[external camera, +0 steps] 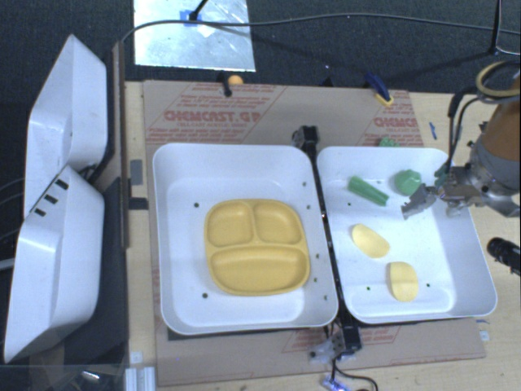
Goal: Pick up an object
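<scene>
Nothing lifted yet: the pincer (417, 204) hangs over the right white bin (468, 300) near the green plastic block (406, 181), its spread unclear

Yellow divided tray (256, 245) in left bin (175, 300); in right bin (472, 300), gripper (415, 204) low beside green block (407, 180), with green stick (368, 191) and two yellow pieces (369, 240) (401, 281) nearby.

Dark carpet floor (65, 6) (cables across); shiny sheet (195, 35), perhaps metal.
</scene>
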### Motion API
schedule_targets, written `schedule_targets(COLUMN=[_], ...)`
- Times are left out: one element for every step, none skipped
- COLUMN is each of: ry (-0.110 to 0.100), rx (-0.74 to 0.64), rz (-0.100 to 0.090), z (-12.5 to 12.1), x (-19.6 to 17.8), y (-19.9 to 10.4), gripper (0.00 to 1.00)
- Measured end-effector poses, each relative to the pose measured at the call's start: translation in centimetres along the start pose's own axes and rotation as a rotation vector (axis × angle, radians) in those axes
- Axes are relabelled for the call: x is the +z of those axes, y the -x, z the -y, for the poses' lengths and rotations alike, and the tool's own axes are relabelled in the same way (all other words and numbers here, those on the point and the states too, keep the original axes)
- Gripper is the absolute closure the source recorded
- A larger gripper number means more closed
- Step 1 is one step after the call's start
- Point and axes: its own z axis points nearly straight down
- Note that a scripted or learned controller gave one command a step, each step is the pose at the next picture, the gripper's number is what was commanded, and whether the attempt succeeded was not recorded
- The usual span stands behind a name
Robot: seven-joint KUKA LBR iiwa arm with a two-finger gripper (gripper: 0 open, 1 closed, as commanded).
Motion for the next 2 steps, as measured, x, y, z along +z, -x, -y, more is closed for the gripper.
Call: schedule_targets(ry=[0.003, 0.001], rx=[-0.002, -0.001], rz=[0.001, 0.0], z=[-4.0, -12.6], x=[-2.5, -3.2], y=[-1.2, 0.5], gripper=[0.0, 0.0])
